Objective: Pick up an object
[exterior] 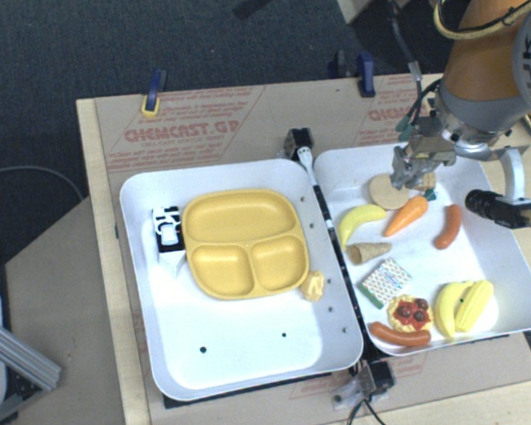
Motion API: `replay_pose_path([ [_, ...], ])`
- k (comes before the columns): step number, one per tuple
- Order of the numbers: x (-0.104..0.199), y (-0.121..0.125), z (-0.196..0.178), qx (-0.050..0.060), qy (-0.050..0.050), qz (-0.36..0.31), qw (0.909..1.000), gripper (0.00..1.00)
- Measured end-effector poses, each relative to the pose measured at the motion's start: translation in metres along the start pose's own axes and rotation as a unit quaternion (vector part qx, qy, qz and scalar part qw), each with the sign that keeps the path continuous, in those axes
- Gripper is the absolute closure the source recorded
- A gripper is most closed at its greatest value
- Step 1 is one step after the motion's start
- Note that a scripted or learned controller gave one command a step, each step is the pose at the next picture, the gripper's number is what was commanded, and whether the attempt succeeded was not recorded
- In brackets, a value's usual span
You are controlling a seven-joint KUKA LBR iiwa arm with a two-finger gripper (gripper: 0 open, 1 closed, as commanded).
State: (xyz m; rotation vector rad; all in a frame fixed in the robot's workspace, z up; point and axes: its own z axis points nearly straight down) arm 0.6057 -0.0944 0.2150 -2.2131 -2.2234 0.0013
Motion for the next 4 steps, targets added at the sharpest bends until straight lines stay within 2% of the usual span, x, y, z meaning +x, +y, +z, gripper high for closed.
replay_pose_path([
  [1, 0.045, -0.015, -0.020, -0.001, 0.000, 0.000, 1.0000, 1.00],
  [2, 0.046, -0.003, -0.005, -0.001, -0.001, 0.002, 1.0000, 1.00],
  [3, 0.047, -0.010, -0.002, 0.000, -0.001, 0.003, 1.0000, 1.00],
  [4, 0.044, -0.007, -0.019, -0.004, -0.002, 0.002, 1.0000, 1.00],
])
